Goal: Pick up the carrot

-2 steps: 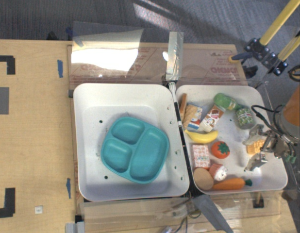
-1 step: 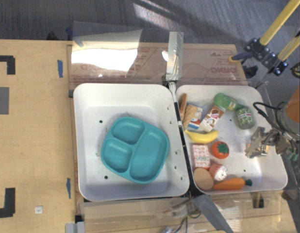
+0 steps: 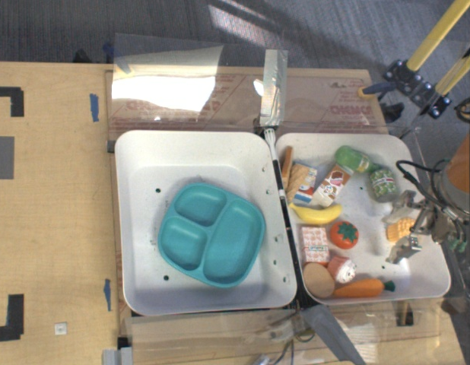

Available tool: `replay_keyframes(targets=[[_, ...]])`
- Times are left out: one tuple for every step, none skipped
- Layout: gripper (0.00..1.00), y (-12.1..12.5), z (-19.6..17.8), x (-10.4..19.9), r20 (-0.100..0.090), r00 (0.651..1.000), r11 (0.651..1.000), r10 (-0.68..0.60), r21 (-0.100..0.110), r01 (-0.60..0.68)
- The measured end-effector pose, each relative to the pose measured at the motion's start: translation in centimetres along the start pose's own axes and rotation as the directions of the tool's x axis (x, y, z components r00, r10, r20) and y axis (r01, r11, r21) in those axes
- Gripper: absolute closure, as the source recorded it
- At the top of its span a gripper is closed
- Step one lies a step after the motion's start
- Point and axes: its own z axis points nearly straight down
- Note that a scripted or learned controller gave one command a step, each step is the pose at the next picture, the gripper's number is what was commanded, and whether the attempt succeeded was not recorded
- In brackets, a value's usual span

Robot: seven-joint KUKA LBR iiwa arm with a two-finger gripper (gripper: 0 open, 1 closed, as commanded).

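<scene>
Carrot [image 3: 358, 287] lies at near edge of right bin [image 3: 436, 280], beside egg [image 3: 319, 279], below tomato [image 3: 343, 235]. Gripper [image 3: 406, 238] hovers at bin's right side, well apart from carrot; finger state unclear. Teal tray [image 3: 212, 234] in left bin [image 3: 136, 204].

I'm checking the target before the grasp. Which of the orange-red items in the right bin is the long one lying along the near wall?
The carrot: long, orange, green-tipped, lying flat along the near wall. The tomato is round and sits mid-bin.
</scene>
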Motion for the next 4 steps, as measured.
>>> replay_keyframes(targets=[[0.00,-0.8,3.0,2.6,-0.004,1.000,1.000,0.028,0.000,-0.028],[1.00,-0.7,1.7,2.2,0.008,1.000,1.000,0.026,0.002,-0.026],[1.00,-0.7,-8.4,2.5,-0.004,0.979,0.979,-0.202,-0.002,0.202],[1.00,-0.7,-26.6,1.9,-0.002,0.885,0.885,-0.466,-0.001,0.466]])
